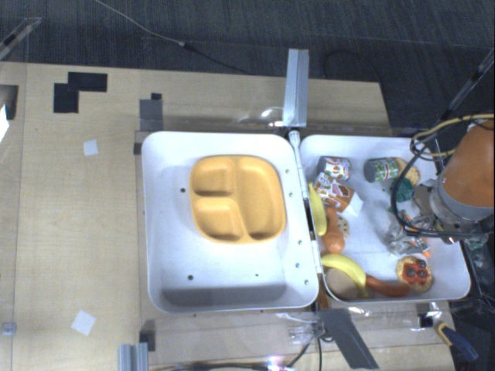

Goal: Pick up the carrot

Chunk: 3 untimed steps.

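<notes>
Carrot [334, 236] looks stiff, smooth and light, lying beside the banana [345, 267]; I'd grip across its thick middle. My gripper [408, 234]: I cannot tell its state.

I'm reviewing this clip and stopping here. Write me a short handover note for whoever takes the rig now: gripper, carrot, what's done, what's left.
Gripper: low over the right bin, near its right side; finger state cannot be made out, and no carrot is seen in it.
Carrot: lying in the right bin by the divider, above the banana.
Left bin: holds the yellow divided plate.
Done: arm is in over the right bin.
Left: move to the carrot, grasp, lift.
</notes>
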Motion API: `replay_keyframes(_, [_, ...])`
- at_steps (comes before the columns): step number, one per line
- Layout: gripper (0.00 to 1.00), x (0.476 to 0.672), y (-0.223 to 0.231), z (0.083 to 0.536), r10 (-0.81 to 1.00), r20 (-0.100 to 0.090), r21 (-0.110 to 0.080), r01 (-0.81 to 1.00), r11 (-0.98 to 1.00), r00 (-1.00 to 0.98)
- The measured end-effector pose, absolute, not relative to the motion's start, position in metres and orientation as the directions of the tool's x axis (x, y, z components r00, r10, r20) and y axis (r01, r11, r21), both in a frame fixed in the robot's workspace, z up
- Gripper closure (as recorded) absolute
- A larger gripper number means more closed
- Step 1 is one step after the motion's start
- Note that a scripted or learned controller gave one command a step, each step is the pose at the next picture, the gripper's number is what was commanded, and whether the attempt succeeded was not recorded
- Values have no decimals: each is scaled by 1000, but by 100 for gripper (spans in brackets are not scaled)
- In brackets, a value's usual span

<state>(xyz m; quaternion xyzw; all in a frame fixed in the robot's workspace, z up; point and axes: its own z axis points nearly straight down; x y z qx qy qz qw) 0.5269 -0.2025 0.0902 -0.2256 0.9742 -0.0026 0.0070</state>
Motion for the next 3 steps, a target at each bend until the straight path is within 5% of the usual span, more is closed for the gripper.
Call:
replay_keyframes(1, [100, 505, -205, 91, -769, -11, -18, -769, 639, -639])
replay_keyframes(2, [100, 508, -205, 103, -769, -17, -26, -768, 640, -640])
replay_keyframes(3, [100, 503, -201, 94, -942, -10, -27, -942, 335, -335])
